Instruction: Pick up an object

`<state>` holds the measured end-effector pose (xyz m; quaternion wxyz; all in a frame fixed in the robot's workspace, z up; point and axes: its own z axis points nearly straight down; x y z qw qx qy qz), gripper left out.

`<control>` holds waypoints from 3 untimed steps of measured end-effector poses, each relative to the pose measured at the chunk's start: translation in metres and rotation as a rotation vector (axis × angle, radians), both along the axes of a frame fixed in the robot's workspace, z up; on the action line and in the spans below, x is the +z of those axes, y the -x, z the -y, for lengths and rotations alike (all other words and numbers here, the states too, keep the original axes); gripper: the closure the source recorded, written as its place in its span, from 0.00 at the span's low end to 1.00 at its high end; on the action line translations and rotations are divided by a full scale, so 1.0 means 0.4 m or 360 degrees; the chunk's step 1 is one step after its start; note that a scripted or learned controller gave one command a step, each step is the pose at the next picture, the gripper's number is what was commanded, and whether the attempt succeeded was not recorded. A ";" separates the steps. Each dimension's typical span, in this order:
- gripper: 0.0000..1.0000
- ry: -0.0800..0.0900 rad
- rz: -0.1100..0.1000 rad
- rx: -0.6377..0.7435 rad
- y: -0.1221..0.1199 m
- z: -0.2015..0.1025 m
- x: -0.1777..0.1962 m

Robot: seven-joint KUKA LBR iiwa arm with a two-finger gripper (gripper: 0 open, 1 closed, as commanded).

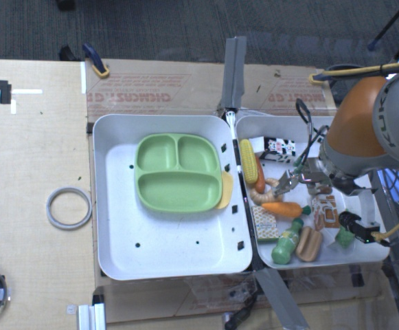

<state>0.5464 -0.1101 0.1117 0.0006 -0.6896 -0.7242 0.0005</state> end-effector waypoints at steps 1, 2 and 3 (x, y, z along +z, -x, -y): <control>0.00 -0.0001 0.0029 -0.0173 0.065 -0.036 -0.032; 0.00 -0.0001 0.0024 -0.0285 0.104 -0.035 -0.038; 0.00 0.0003 0.0000 -0.0127 -0.062 -0.073 0.199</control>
